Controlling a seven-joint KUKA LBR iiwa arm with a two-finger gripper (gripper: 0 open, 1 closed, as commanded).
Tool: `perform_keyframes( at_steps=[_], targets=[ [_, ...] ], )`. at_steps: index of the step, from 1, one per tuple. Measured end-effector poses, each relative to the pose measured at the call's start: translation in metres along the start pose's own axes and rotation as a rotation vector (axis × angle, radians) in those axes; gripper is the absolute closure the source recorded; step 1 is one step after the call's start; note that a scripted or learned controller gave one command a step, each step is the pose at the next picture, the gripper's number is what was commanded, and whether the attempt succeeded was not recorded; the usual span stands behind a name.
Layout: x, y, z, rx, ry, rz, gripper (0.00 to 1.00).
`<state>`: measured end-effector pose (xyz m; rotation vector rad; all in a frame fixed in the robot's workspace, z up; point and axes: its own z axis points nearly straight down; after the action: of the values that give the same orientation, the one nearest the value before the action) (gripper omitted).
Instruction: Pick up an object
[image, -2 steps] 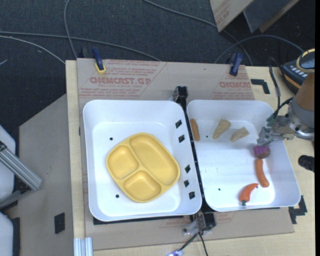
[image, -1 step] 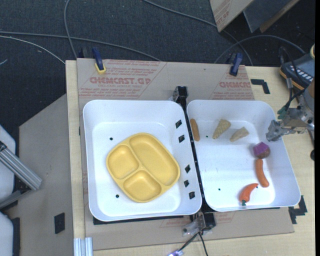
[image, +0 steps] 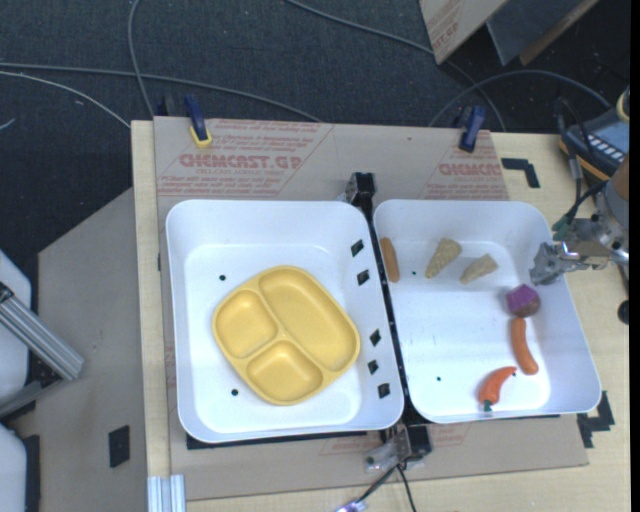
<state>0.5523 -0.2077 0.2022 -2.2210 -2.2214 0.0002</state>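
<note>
The right white bin (image: 570, 330) holds several toy foods. A thin brown stick (image: 389, 258) lies by its left wall. Two tan wedges (image: 443, 256) (image: 479, 267) sit side by side near the back. A purple piece (image: 522, 299), an orange-red sausage (image: 524, 346) and a red-orange pepper with a green stem (image: 496, 383) line the right side. My gripper (image: 552, 262) hangs at the bin's right rim, just above and right of the purple piece, with nothing visibly in it.
The left white bin (image: 190, 300) carries a yellow divided plate (image: 286, 334). Black clips (image: 361, 186) join the bins along the middle divider. The arm's wrist (image: 600, 235) enters from the right edge. Cardboard bench surface surrounds both bins.
</note>
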Motion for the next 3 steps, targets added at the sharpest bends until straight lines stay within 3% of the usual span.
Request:
perform_keyframes(
  at_steps=[3],
  targets=[
    [0.144, -0.001, -0.008, 0.001, 0.003, -0.005, 1.00]
  ],
)
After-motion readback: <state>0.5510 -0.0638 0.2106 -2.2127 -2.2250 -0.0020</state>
